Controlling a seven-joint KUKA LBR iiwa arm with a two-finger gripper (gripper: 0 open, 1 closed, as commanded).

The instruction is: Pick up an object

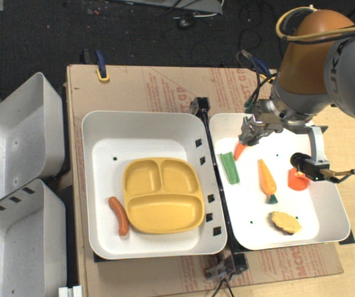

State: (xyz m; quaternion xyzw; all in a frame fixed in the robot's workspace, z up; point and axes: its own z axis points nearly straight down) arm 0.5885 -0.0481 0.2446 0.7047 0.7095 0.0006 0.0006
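Observation:
My gripper [249, 133] hangs over the far left part of the right bin [326, 228]. A small red-orange piece [240, 150] lies just below and left of the gripper tip, very close to it; whether they touch I cannot tell. A green stick [230, 167] lies beside that piece. An orange carrot with a green end [267, 178] lies in the bin's middle. A red-orange object [298, 180] sits to the carrot's right, and a yellow-brown lump [285, 222] rests near the front.
The left bin [96, 135] holds a yellow divided plate [163, 195] with a brown-orange sausage [119, 215] to its left. A black divider [213, 166] with clips runs between the bins. The grey arm [326, 54] fills the upper right, with cables trailing.

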